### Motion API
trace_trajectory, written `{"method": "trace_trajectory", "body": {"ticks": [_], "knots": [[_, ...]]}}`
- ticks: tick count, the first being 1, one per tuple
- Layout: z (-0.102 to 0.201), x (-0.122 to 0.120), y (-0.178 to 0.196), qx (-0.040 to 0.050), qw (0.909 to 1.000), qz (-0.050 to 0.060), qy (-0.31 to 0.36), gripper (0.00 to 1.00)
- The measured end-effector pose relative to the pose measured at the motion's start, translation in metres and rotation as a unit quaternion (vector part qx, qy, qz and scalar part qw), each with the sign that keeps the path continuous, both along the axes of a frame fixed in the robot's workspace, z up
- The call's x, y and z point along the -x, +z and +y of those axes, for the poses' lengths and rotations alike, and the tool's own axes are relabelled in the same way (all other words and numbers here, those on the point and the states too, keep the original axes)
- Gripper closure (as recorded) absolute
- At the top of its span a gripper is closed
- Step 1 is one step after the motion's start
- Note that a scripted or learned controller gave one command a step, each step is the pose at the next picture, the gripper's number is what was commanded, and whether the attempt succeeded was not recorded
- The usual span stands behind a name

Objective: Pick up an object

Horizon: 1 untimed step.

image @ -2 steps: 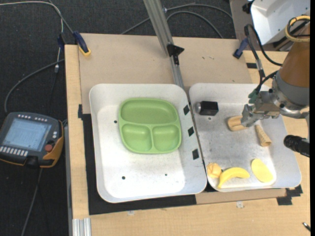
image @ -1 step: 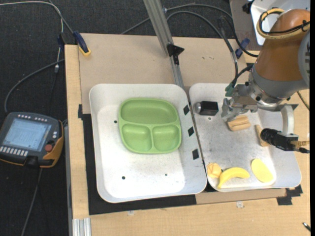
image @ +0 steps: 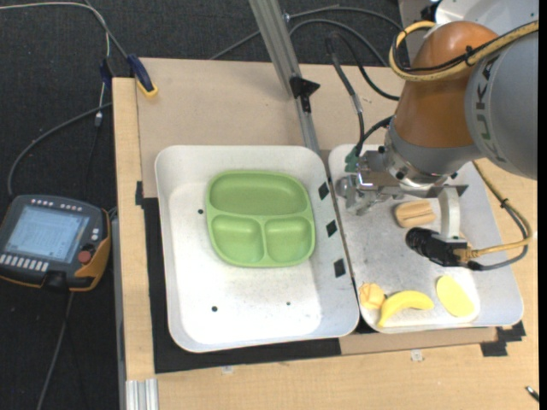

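Banana (image: 406, 304): lies flat near the front edge of the right bin (image: 376, 250), curved, with its ends pointing toward the front rim.
Pale lump (image: 371, 295): small yellowish piece touching or just beside the banana's left end, at the bin's front left corner.
Yellow disc (image: 456, 296): flat oval piece just right of the banana, apart from it by a narrow gap.
Tan block (image: 414, 213): rounded beige piece in the middle of the right bin, well apart from the three yellow pieces at the front.
Gripper (image: 363, 193): metal head low over the back left part of the right bin, close to the wall shared with the left bin; the tan block sits just to its right, not in its grasp.
Gripper grip: cannot be told from this view; nothing is seen held in it.
Arm (image: 504, 92): grey, with the orange band (image: 436, 75) above the wrist, reaching in from the right over the right bin.
Left bin (image: 184, 254): holds a green plate (image: 259, 219) with three compartments, lying flat near its middle.
Bench (image: 214, 101): bare tan surface behind the two bins.
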<state>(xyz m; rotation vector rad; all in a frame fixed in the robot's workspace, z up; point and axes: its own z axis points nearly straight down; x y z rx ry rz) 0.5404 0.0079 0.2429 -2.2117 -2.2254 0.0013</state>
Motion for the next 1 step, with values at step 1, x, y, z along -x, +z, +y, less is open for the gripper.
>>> {"method": "trace_trajectory", "body": {"ticks": [1], "knots": [[0.0565,-0.01,0.0038,-0.0003,1.0,-0.002,0.001,1.0]]}}
